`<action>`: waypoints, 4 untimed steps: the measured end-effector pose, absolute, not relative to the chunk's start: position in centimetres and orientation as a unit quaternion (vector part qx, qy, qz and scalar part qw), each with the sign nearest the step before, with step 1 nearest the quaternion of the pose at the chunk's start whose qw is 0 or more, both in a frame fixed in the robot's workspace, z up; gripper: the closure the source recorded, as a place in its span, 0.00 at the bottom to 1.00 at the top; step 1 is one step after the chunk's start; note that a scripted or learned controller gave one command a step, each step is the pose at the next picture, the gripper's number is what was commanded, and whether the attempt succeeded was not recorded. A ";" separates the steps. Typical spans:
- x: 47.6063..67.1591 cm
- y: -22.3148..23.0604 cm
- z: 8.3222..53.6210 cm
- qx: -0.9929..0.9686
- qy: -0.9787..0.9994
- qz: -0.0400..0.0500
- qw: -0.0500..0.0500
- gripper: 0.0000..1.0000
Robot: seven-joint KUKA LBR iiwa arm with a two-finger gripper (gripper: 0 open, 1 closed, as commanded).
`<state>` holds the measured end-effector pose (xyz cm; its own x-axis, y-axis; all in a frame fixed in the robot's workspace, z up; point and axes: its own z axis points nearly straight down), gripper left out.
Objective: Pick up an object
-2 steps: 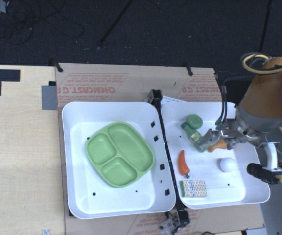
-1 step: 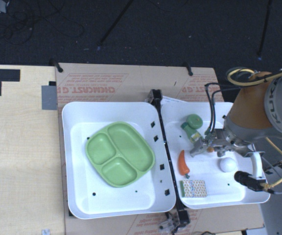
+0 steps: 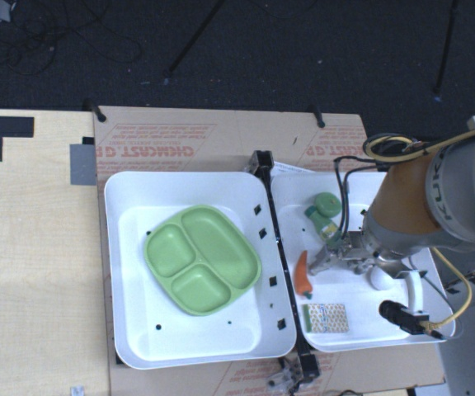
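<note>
Mostly setup: left bin (image 3: 130, 221) holds a green plate (image 3: 202, 258); arm (image 3: 419, 200) hangs over right bin (image 3: 361, 337). End effector (image 3: 336, 254) (open or closed, cannot tell) sits near the carrot (image 3: 303, 275), beside a green bottle (image 3: 324, 208). Risk: carrot lies against the bin wall, so a grasp may slip.

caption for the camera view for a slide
Arm's gripper lowered into right bin near an orange carrot; green divided plate in left bin.
</note>
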<state>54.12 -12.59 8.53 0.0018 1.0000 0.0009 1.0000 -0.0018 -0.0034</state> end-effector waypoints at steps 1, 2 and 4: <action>54.1 -12.8 9.8 -0.710 -0.705 0.001 0.002 1.00; 54.7 -13.0 15.9 -0.707 -0.707 -0.001 -0.001 1.00; 55.2 -12.1 25.9 -0.707 -0.708 -0.001 -0.001 1.00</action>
<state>55.24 -12.10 25.90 -0.0011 1.0000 -0.0005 1.0000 0.0011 0.0029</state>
